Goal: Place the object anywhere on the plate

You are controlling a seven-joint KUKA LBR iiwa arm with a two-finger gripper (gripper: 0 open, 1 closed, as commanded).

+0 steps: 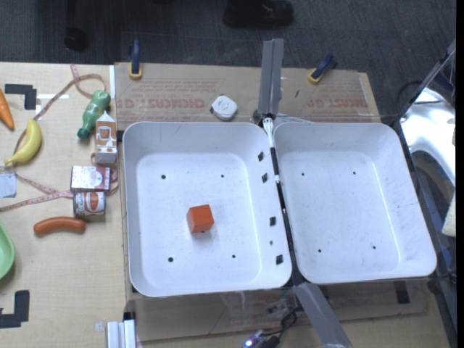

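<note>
Left bin (145, 194) held one orange cube (200, 218), sitting flat on the floor a bit below and left of centre, well apart from every wall. Right bin (406, 194) was bare white floor. Part of the arm (435, 133) showed at the right edge, beyond the right bin, far from the cube. Gripper state: couldn't tell. Toy food lay on the bench (58, 281) left of the bins.
</note>
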